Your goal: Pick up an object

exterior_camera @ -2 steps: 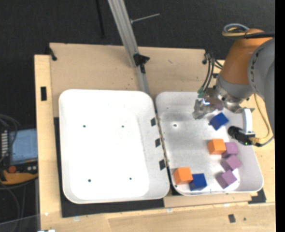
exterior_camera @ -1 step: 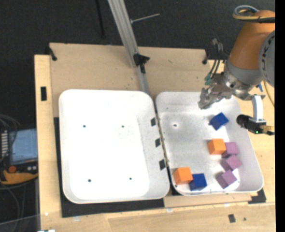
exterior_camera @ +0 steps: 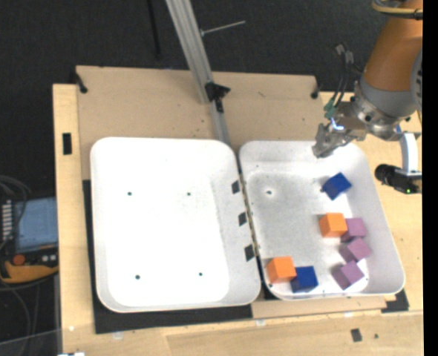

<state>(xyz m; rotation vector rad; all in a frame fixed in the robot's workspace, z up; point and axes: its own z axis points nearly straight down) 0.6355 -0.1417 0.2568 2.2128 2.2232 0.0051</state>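
- Front edge of the pale wooden bench (exterior_camera: 204,340), with two shallow white plastic bins side by side on it.
- Left white bin (exterior_camera: 167,221): bare floor with a few small dark dots.
- Right white bin (exterior_camera: 293,199) holds all the blocks, gathered along its right and front sides.
- Nearest the front: small orange cube (exterior_camera: 281,268) touching a dark blue cube (exterior_camera: 304,279) on its right.
- Just right of those, a purple block (exterior_camera: 348,274) by the front right corner; a second purple block (exterior_camera: 355,250) and a third purple block (exterior_camera: 355,228) run back along the right wall.
- Second orange cube (exterior_camera: 332,224) sits touching the third purple block's left side.
- Farther back, a lone tilted blue cube (exterior_camera: 337,185), apart from the others.
- Claw (exterior_camera: 325,145) hangs over the bin's back right corner, above and behind the tilted blue cube; cannot tell its state, nothing visibly held.
- Behind: slanted grey metal pole (exterior_camera: 193,47).
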